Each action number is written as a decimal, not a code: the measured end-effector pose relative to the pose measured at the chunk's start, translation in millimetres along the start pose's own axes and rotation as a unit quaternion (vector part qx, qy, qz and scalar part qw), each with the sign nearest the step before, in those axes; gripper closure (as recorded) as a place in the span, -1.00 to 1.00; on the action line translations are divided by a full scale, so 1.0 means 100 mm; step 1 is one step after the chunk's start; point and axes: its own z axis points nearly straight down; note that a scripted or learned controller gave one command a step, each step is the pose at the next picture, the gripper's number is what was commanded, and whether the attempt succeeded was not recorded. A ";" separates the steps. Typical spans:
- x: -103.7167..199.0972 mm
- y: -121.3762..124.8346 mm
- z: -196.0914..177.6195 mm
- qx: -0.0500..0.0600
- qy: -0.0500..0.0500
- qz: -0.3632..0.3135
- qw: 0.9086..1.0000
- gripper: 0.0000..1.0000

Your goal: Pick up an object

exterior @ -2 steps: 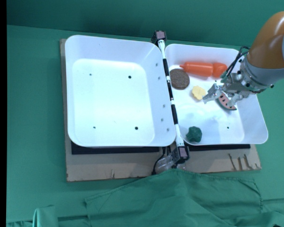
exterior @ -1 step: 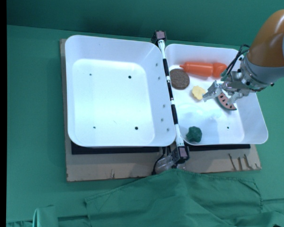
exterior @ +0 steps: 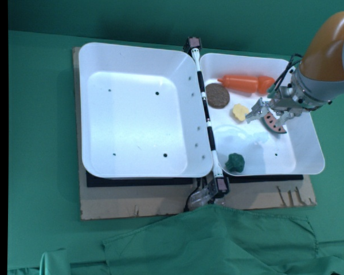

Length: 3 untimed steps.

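Gripper [exterior: 268, 114] over right bin [exterior: 309, 153], seemingly touching watermelon slice [exterior: 273, 123], carrot [exterior: 243, 83] beyond

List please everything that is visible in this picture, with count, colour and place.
bins: 2, white, side by side on the bench
carrot: 1, orange, right bin, far side
disc: 1, brown, right bin, beside the carrot
yellow piece: 1, yellow, right bin, middle
melon slice: 1, red with green rind, right bin, under the gripper
broccoli: 1, dark green, right bin, near side
cloth: green, covering the bench
cardboard: 1, brown, under the bins
arm: 1, grey and orange, from the right
gripper: 1, grey, over the melon slice
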 end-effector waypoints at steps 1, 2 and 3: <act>-0.26 0.52 0.55 -0.003 0.000 0.000 1.000 -1.00; -0.29 1.37 0.57 0.029 0.002 -0.006 1.000 -1.00; -0.43 1.50 0.59 0.045 0.012 -0.006 0.999 -1.00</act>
